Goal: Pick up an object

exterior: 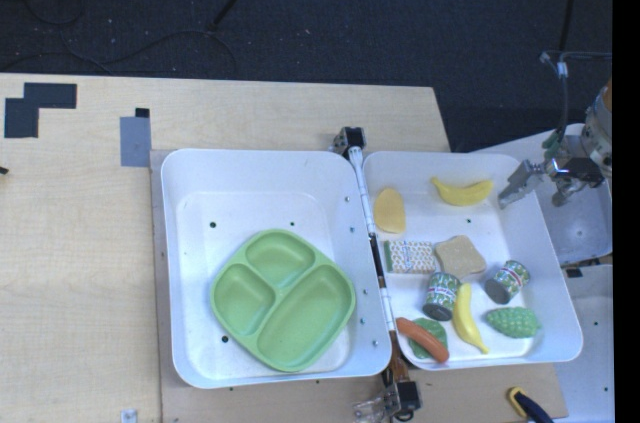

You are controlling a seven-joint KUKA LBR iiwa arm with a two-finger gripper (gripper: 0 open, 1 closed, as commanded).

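Sausage [424, 338] and banana [468, 316] await in right bin [560, 311]; my gripper [540, 179], jaws apart and empty, approaches; next, descend.

Wooden bench [80, 261], pale, bearing two shallow white bins side by side; left bin [180, 211] holds a green divided plate [283, 299] with three compartments, lying flat towards the bin's near right corner; right bin [562, 316] touches the left bin along their shared rim; a dark clamp [350, 141] sits at the far end of that rim, a second clamp [395, 398] at the near end; black L-shaped tape mark [38, 106] and grey patch [135, 139] lie near the bench's far left edge; dark carpet [330, 1] beyond the bench, crossed by black cables [150, 46]; yellow-handled tool [525, 403] near the bench's near right corner.
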